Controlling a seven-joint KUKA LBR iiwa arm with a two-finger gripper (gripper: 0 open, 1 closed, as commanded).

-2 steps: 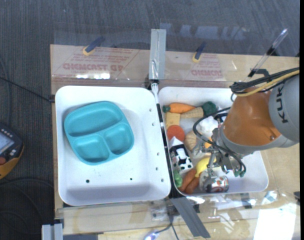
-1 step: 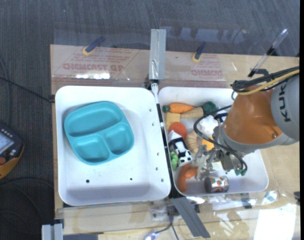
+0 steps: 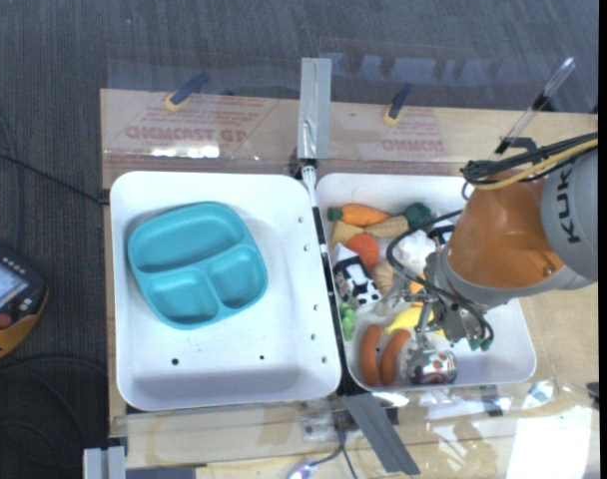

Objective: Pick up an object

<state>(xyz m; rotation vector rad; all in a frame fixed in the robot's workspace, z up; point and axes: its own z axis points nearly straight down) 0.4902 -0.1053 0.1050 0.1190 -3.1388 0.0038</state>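
Two shallow white bins sit side by side on the bench: the left bin [image 3: 134,367] at 9 o'clock, the right bin [image 3: 513,352] at 3 o'clock. One teal divided tray [image 3: 196,262], with three compartments, lies in the left. The right holds a jumble: one carrot [image 3: 363,214] toward 12 o'clock, one black-and-white cow toy [image 3: 355,282], one hot dog [image 3: 381,352] toward 6 o'clock, one small can [image 3: 433,367]. Other pieces are too crowded to count.
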